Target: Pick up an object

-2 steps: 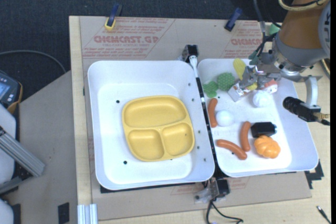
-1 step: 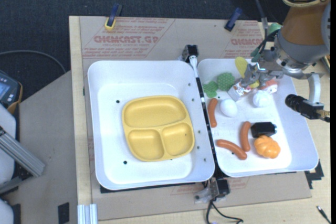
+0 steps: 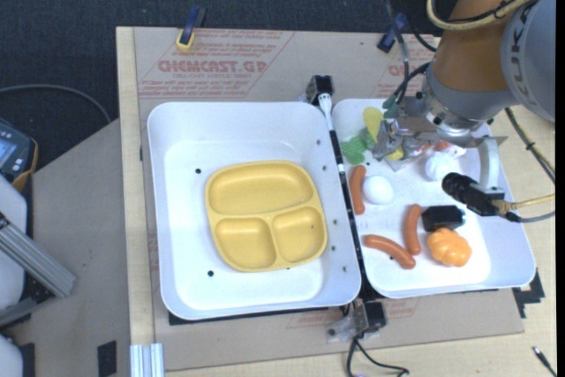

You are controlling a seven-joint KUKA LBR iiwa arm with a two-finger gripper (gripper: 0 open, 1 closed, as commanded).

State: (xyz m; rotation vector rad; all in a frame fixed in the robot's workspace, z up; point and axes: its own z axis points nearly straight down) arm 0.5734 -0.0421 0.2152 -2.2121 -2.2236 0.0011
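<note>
Camera view: your gripper hung low at the back of the right bin, just beside the green piece. You couldn't tell whether it was spread or closed. The white egg lay near, untouched.

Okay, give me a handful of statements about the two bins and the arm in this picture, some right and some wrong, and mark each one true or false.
1. The yellow divided plate lies in the view's left bin. True.
2. The white egg rests on the plate. False: it lies in the right bin, beside a sausage.
3. Three sausages lie in the right bin. True.
4. The gripper is over the left bin. False: it is over the far part of the right bin, next to a green object.
5. The plate has one compartment. False: it has three.
</note>
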